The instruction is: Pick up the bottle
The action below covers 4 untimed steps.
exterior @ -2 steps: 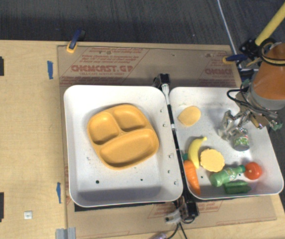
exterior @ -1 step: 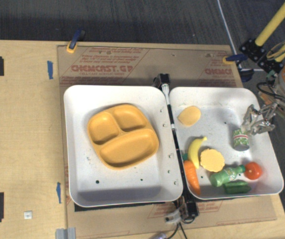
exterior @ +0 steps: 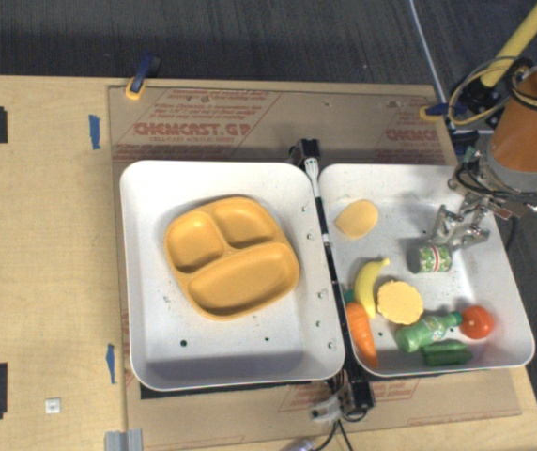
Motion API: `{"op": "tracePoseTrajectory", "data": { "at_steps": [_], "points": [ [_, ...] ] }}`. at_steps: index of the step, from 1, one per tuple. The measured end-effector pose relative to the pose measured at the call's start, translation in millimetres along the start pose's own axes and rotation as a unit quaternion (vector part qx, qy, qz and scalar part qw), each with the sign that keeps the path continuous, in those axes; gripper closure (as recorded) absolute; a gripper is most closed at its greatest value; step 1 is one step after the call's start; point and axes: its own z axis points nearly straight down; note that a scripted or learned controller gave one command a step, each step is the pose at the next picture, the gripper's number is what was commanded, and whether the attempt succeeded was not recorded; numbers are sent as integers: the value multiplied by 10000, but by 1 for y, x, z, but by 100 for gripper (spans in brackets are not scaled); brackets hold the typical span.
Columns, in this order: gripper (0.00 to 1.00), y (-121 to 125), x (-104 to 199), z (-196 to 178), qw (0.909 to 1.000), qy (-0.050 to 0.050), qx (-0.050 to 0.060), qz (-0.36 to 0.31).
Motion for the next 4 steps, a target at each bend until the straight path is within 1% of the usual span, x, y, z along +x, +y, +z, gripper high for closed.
{"op": "tracePoseTrajectory", "data": {
  "at_steps": [1, 2, 3, 4],
  "points": [
    [100, 44, -30, -1, 9897, 0, 1, 1434],
    [100, 28, 20, -106, 9978, 3, 4, 668],
    [100, -11, -8, -10, 9907, -3, -6, -1363],
    [100, -18, -22, -48, 9398, -5, -4, -3418]
  ]
}}
